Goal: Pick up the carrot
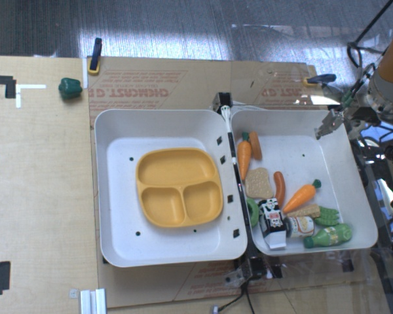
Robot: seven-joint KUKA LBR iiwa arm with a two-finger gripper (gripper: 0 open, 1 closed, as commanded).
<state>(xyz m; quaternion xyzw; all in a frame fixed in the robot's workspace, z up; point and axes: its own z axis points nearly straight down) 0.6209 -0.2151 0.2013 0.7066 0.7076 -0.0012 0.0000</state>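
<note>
Three toy carrots lie in the right bin (354, 175). One carrot (243, 159) lies along the bin's left wall with its green top pointing to the back, and a smaller one (255, 147) lies right beside it. A third carrot (299, 195) lies tilted in the middle, its green top toward the right. My gripper (329, 125) hangs over the bin's back right corner, well apart from all the carrots, with nothing seen in it.
The right bin also holds a bread slice (259, 183), a red sausage (280, 187), a milk carton (272, 223), a small bottle (301, 226) and green vegetables (327, 235). A yellow divided plate (180, 187) sits in the left bin (111, 195). Cables hang at the right.
</note>
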